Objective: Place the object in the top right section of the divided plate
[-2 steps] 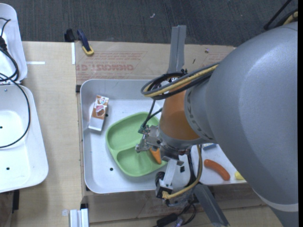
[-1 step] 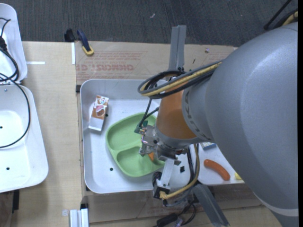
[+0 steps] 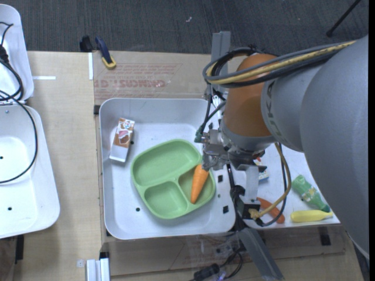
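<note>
carrot (image 3: pixel 199 184) in divided plate (image 3: pixel 153 168) right section | looks light, rigid, smooth, tapered; grab mid-body | gripper (image 3: pixel 215 157) state: cannot tell

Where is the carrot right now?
The carrot lies in the right section of the green plate, just below the gripper, inside the white bin.

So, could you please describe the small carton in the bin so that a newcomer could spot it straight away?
Find the white bin that holds the green divided plate. Left of the plate, near the bin's left wall, a small carton lies flat on the bin floor. It is the one boxy, printed thing there, white with a brown picture, unlike the orange carrot on the plate.
</note>
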`<state>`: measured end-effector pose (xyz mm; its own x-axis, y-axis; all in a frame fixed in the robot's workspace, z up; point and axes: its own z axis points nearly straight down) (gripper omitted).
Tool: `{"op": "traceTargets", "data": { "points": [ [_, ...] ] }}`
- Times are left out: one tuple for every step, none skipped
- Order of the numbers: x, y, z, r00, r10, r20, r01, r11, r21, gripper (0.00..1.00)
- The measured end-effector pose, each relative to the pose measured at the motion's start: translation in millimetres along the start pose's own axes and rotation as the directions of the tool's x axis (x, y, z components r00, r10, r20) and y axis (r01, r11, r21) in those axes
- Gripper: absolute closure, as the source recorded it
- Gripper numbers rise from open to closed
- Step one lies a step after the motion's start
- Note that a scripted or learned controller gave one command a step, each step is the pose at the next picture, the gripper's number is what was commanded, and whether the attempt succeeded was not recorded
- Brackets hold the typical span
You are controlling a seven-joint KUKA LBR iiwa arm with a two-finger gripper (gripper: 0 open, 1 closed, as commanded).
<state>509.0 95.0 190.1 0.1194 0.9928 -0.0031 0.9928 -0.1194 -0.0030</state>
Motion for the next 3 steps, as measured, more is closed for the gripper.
{"op": "traceTargets", "data": {
  "points": [
    [27, -31, 85, 0.966, 0.257, 0.0, -0.257, 0.966, 0.002, 1.0],
    [116, -35, 88, 0.971, 0.239, 0.0, -0.239, 0.971, -0.028, 1.0],
    [68, -37, 84, 0.983, 0.184, -0.005, -0.184, 0.983, -0.006, 1.0]
  ]
}}
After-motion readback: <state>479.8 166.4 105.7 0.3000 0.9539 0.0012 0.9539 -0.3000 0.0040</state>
